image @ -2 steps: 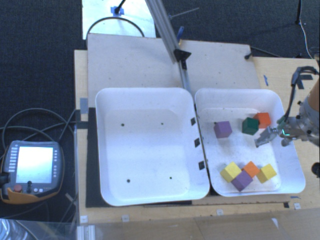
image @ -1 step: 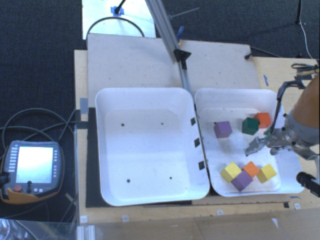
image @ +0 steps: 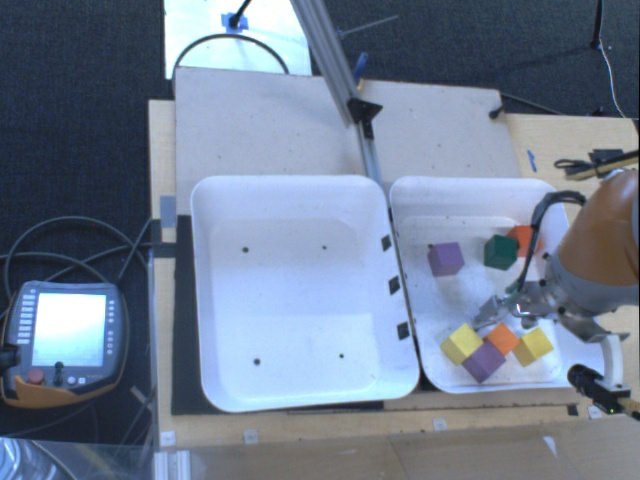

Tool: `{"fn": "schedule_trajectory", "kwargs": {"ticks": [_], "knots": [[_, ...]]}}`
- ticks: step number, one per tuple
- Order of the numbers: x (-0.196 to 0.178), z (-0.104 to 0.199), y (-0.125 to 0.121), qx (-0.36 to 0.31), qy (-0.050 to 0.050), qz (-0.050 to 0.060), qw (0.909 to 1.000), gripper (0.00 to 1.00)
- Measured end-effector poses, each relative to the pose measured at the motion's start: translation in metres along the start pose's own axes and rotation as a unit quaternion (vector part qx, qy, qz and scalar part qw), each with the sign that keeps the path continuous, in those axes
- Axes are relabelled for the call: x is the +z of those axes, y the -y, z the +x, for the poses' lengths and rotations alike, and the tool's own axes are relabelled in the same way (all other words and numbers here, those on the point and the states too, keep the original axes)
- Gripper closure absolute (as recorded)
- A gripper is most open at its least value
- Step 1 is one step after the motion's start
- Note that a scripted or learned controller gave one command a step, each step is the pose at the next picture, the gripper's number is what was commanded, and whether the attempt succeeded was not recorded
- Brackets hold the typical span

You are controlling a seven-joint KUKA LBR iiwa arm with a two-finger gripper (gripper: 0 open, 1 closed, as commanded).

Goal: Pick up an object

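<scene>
Several small blocks lie in the right bin (image: 470, 200). Toward the back sit a purple block (image: 445, 258), a green block (image: 501, 251) and an orange block (image: 522, 238). Near the front a yellow block (image: 462, 343), an orange block (image: 502, 338), a purple block (image: 484, 361) and another yellow block (image: 534, 346) cluster together. My gripper (image: 492, 314) reaches in from the right and hangs low just above and behind this cluster, close to the front orange block. Nothing is visibly held in it.
The left bin (image: 290, 196) stands beside the right one, with a dark divider strip between them. A metal pole (image: 330, 43) slants across the back board. A teach pendant (image: 62, 340) lies off the bench at the left.
</scene>
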State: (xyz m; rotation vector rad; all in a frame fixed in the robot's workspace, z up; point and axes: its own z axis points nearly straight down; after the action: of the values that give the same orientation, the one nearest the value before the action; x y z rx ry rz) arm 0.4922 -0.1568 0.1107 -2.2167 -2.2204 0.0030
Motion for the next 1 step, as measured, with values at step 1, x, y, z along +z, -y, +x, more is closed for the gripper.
{"fn": "schedule_trajectory", "kwargs": {"ticks": [1], "knots": [[0.0214, 0.0001, -0.0005, 0.000, 0.001, -0.002, 1.0000, 0.00]]}}
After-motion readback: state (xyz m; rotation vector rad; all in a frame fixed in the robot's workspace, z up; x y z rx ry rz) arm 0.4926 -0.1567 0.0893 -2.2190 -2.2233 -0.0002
